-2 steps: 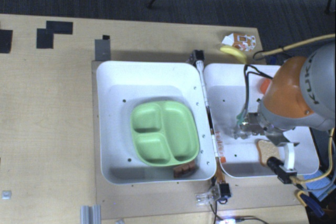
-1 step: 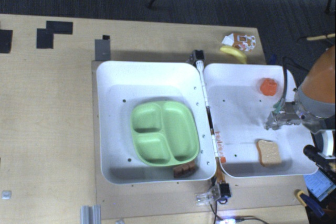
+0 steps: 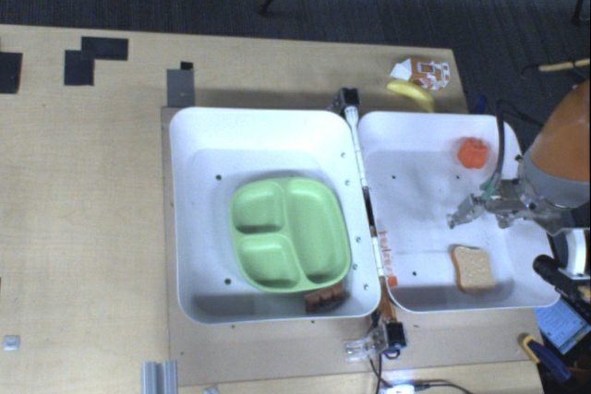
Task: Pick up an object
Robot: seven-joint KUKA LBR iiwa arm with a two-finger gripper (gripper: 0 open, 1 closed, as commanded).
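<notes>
- Claw (image 3: 466,215) reaches into the right bin (image 3: 416,291) from the right; whether it is open or closed cannot be told.
- Bread slice (image 3: 474,268) lies near the bin's front, just below the claw.
- Orange object (image 3: 473,153) sits near the back.
- Green divided plate (image 3: 289,233) rests in the left bin (image 3: 199,198) on the counter (image 3: 83,226).

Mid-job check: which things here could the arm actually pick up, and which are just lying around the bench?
For the job:
- tool, over the right bin
- slice of bread, right bin
- orange lump, right bin
- green divided plate, left bin
- brown piece by the plate's near edge

Just lying about:
- yellow thing and wrapper on the bench beyond the bins
- black tape marks
</notes>
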